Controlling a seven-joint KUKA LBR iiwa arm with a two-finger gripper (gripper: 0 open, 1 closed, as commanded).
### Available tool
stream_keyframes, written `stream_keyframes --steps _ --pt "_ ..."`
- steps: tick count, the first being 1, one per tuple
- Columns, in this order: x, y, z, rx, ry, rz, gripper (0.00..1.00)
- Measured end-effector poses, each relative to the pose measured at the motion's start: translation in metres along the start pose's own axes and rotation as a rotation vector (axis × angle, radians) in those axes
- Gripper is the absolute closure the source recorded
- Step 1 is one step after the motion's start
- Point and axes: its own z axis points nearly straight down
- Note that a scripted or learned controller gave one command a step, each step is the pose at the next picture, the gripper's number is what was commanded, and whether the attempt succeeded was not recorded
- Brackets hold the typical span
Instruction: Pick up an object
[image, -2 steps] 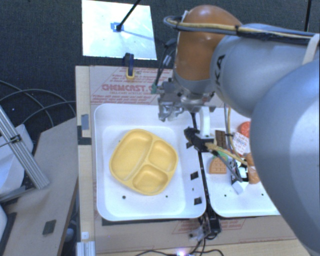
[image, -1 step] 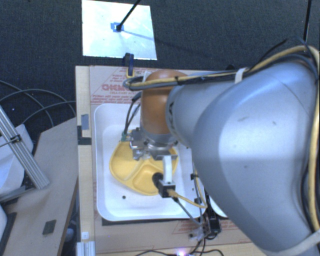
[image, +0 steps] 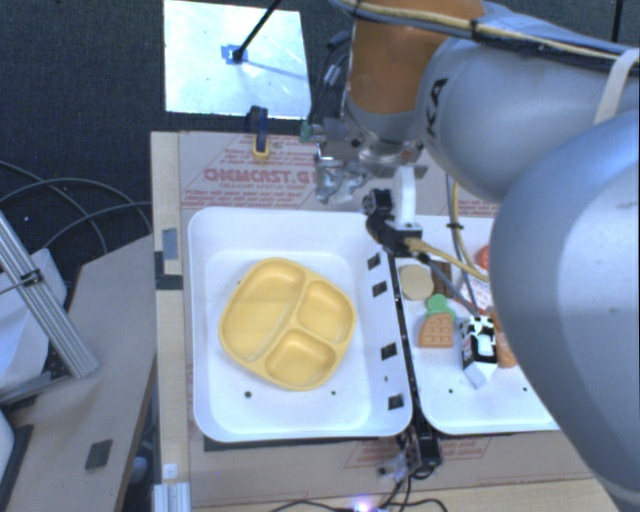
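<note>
My gripper hangs over the far rim of the left bin, just beyond the bin's back right corner. A yellow three-compartment plate lies in the middle of that bin, down and to the left of the gripper. In the right bin, beside the divider, lie a tan round piece, a small green piece, an orange waffle-patterned piece and a black-and-white carton. The arm hides the right part of this bin.
The grey arm with its orange band covers the upper right of the view. A blue-and-yellow clamp sits on the board behind the left bin. Metal rails and cables lie to the left of the bench.
</note>
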Motion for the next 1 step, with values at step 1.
stream_keyframes --steps 1 --pt "-0.0266 0.0155 0.0608 0.018 -0.001 -0.002 1.00"
